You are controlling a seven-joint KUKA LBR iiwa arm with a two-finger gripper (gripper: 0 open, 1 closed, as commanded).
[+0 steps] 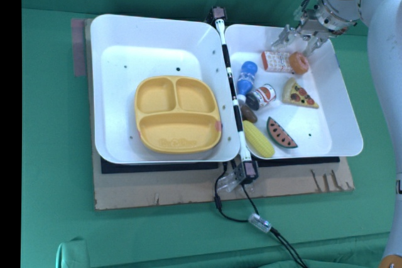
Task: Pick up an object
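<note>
The right bin [339,128] holds several small toys: an orange-and-white box [276,61], an orange donut [299,63], a pizza slice [298,94], a watermelon slice [281,133], a corn cob [258,139], a blue bottle [247,77] and a small can [264,95]. My gripper [297,39] hangs over the bin's far edge, just above the box and donut. Its fingers are spread apart with nothing between them.
A yellow divided plate [178,113] lies in the left bin [119,59]. A black-and-white rod [229,81] runs along the seam between the bins. Cables [251,210] trail off the cardboard base at the front.
</note>
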